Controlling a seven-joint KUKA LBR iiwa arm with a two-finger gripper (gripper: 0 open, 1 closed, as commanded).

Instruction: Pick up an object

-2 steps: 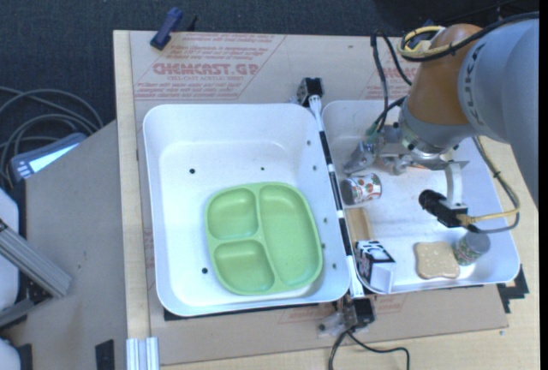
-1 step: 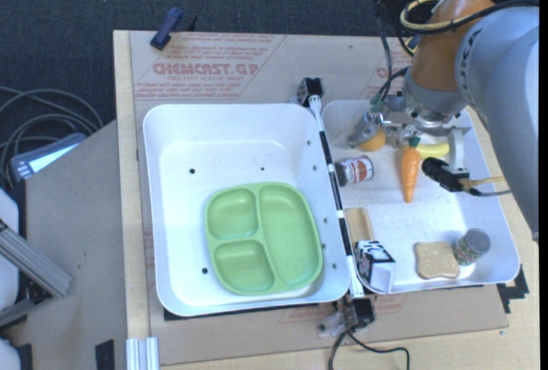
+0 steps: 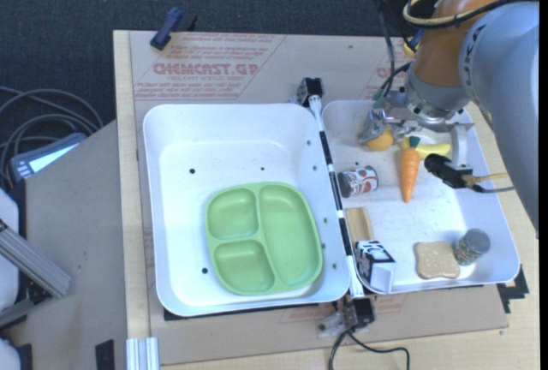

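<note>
bins sit side by side: the left bin (image 3: 163, 154) holds a green divided plate (image 3: 261, 236); the right bin (image 3: 492, 214) holds a carrot (image 3: 409, 173), small can (image 3: 359, 181), toast slice (image 3: 436, 259), grey jar (image 3: 471, 245), wooden block (image 3: 360, 224) and black-white box (image 3: 374, 261). the gripper (image 3: 392, 127) hangs at upper right over a yellow object (image 3: 380, 138); whether it is open or closed, i cannot tell.

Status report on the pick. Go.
Gripper low in right bin, far corner, at a yellow object; grasp unconfirmed. Carrot beside it. Green tray alone in left bin.
</note>
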